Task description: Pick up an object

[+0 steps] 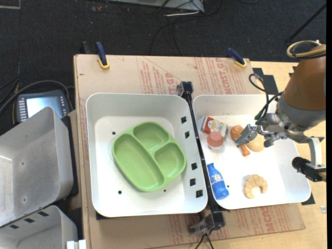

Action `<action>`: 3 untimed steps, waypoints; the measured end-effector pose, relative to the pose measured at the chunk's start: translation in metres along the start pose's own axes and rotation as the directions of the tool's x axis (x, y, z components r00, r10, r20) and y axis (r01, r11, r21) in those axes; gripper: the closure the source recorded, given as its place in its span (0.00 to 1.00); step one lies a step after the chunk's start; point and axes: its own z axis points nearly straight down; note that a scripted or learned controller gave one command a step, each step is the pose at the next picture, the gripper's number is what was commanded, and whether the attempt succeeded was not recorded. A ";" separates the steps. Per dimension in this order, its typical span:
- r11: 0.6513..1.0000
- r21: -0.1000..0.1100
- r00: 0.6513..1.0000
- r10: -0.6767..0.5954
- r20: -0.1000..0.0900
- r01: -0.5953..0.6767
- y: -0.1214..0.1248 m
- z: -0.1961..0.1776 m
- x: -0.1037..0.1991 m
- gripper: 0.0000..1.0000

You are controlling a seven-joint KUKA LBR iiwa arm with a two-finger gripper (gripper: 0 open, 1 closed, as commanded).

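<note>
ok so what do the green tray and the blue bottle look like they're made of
Green tray: most likely moulded plastic, matte; one even green colour, rounded edges, three compartments formed in one piece.

Blue bottle: probably plastic, slightly glossy, with a white cap and a pale label; too small to be sure.

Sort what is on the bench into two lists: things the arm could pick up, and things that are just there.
Candidates for picking, all in the right bin:
blue bottle
croissant
small carton
red cup
orange and tan pieces by the end effector

Just lying about:
green divided plate in the left bin
clamps
</note>
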 end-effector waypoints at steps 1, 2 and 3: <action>1.000 -0.013 1.000 -0.003 0.002 0.003 0.003 -0.007 0.000 0.00; 1.000 -0.011 1.000 -0.001 0.002 0.001 0.013 0.050 -0.003 0.00; 1.000 -0.011 1.000 0.000 0.002 0.001 0.013 0.103 -0.002 0.00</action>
